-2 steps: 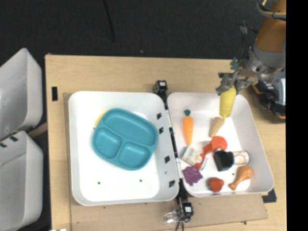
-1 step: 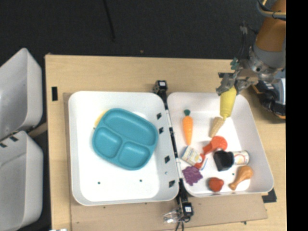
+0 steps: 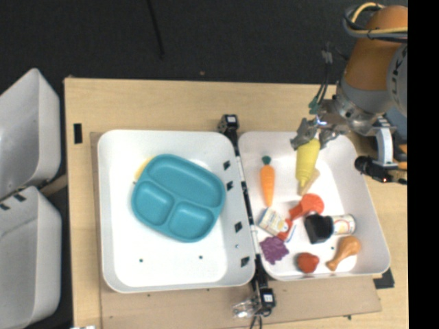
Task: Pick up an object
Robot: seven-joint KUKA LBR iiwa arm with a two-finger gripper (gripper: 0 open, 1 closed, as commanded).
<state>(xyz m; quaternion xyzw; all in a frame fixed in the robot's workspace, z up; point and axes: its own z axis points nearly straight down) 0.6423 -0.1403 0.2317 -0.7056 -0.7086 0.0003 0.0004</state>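
My gripper hangs over the back of the right bin, and a long yellow toy shaped like a corn cob sits between its fingers, tip pointing down toward the bin floor. In that bin lie an orange carrot, a red toy, a white bottle with a black cap, a tan drumstick, a small red piece, purple grapes and a small white packet.
The left bin holds a blue divided plate with a yellow piece peeking out from under its back left edge. Black clips run along the seam between the bins. White blocks stand off the bench at far left.
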